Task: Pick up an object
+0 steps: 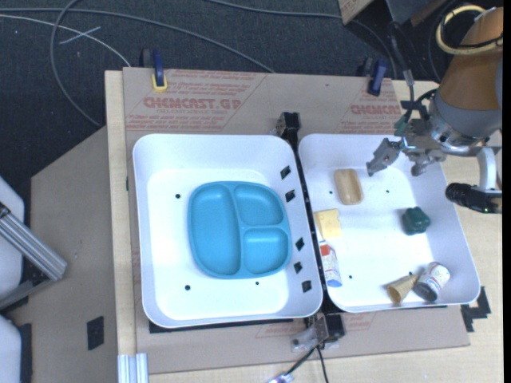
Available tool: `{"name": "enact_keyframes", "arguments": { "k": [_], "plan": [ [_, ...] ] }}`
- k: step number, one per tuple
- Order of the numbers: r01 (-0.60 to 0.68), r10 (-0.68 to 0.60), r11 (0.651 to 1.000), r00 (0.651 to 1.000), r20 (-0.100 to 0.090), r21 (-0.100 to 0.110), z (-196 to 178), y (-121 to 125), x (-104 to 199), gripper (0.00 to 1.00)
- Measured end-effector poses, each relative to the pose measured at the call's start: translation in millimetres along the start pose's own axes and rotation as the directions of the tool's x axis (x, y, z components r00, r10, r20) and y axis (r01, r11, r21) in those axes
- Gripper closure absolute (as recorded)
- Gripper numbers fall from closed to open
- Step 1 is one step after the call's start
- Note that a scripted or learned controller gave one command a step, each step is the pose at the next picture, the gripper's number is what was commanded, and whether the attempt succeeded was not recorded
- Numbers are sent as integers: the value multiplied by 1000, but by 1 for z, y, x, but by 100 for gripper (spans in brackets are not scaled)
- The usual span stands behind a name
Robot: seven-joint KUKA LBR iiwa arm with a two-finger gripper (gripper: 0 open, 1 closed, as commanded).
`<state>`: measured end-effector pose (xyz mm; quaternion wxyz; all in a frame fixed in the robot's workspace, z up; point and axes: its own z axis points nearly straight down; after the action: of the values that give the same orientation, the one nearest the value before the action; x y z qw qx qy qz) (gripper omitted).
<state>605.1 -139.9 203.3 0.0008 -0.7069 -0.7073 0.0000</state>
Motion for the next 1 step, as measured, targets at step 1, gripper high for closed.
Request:
{"name": "enact_keyframes", "arguments": {
  "k": [1],
  "plan": [
    [0,0,1000,1000,-2,6,51,-9,7,0]
  ]
}}
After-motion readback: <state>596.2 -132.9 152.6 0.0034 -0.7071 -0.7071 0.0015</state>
